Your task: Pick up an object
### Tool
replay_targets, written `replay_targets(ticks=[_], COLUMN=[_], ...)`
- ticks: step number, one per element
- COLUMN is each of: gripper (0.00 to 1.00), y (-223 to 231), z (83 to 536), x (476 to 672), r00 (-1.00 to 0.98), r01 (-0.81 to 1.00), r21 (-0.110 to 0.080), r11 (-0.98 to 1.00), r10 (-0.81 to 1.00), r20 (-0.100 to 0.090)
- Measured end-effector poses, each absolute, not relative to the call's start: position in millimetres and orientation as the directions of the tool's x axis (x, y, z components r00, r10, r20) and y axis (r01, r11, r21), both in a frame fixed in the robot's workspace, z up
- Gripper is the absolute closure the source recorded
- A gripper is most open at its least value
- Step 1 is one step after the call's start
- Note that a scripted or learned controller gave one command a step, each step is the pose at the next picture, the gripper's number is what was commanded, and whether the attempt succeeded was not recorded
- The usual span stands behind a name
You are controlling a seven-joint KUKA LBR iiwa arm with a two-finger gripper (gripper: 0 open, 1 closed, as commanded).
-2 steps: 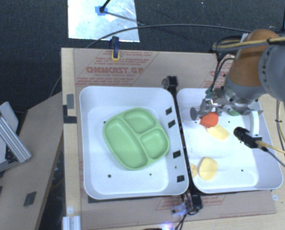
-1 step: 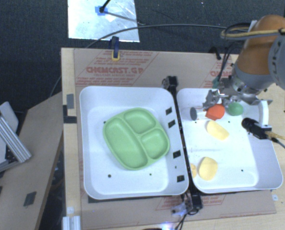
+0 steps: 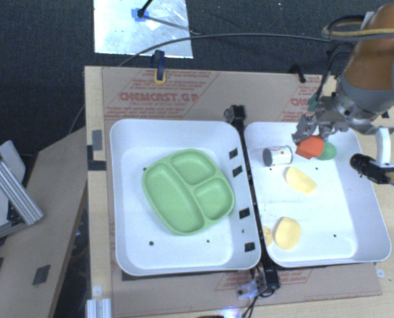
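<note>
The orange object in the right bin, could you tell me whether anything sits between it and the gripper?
Nothing visible does: the gripper hangs right over the orange object, with the green object beside it.

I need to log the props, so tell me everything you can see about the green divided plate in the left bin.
The green divided plate is pale green, looks like smooth plastic, and has a rounded shape with three compartments: one long one on its left side and two smaller ones on its right. It lies flat and right side up, turned at an angle, near the middle of the left bin. All three compartments look bare. It rests only on the bin floor, apart from the walls.
</note>
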State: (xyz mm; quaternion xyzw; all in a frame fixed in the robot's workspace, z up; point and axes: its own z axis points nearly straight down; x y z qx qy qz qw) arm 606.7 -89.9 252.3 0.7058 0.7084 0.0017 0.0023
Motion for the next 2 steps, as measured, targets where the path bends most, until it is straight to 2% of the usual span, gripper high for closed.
replay_targets(ticks=[1,2], gripper=[1.00,1.00], y=[-31,13], z=[244,235], x=[620.9,625.5], r00=[-0.010,-0.009], r01=[1.000,1.000], r21=[0.003,0.001], r11=[0.010,0.009], r10=[1.000,1.000], r20=[0.001,0.001])
